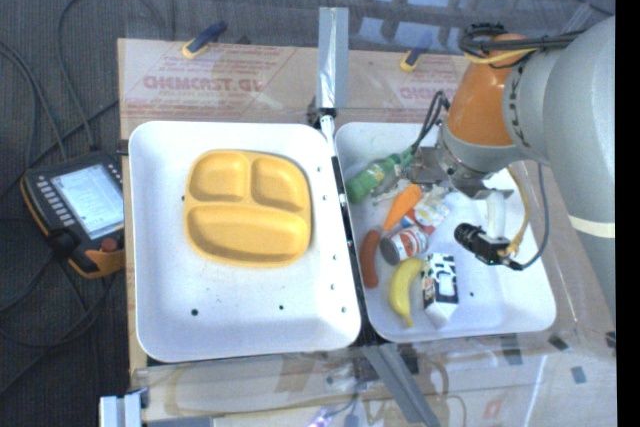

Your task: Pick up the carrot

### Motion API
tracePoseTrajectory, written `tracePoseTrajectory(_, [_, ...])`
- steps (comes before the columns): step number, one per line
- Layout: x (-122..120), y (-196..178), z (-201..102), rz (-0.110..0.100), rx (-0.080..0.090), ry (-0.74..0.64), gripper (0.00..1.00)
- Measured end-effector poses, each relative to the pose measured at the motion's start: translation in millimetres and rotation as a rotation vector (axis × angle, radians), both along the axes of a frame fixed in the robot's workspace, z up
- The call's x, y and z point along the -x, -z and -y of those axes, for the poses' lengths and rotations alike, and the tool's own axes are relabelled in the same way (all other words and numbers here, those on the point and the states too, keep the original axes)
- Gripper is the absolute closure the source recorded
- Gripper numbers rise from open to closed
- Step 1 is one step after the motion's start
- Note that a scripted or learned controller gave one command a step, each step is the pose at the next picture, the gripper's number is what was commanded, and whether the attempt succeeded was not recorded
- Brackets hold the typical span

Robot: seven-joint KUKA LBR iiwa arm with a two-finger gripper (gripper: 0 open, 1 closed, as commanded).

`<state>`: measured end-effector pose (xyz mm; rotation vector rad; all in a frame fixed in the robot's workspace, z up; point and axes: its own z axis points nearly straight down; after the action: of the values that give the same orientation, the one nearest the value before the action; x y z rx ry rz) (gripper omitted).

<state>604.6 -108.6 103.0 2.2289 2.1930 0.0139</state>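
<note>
Whether the jaws are spread or pressed together I cannot tell, the wrist hides them; carrot (401, 205) lies in the right bin (530, 310), crowded by the green bottle (367, 178) and can (406, 243); descend straight along its length

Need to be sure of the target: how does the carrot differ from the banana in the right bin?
The carrot is orange and tapered; the banana is yellow and curved. The carrot lies slanted right beside the arm's wrist; the banana lies nearer the bin's front, beside a small carton. Both lie in the right bin.

Faint red lettering on the far cardboard sheet (215, 83) is too blurred to read; the can (405, 243) label too.
</note>
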Motion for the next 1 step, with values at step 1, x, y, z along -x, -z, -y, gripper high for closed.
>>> tracePoseTrajectory(1, [-0.7,-6.9,1.7,-0.001,0.003,0.001,1.0])
